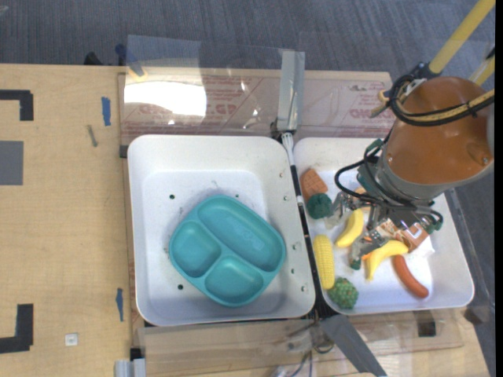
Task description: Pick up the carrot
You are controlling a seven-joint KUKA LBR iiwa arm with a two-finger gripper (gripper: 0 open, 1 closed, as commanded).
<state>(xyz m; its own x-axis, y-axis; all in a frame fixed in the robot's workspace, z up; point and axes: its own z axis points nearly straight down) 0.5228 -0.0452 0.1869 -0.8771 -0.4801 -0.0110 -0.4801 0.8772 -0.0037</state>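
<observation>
Orange and untouched, the carrot (313, 182) is seen lying in the right bin (456, 277), ungrasped, while the end effector's (376, 230) opening cannot be told.

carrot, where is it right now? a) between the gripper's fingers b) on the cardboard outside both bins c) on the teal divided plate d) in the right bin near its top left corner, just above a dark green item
d: the carrot lies in the right bin by the divider, with a dark green toy vegetable just below it, apart from the teal divided plate.
</observation>
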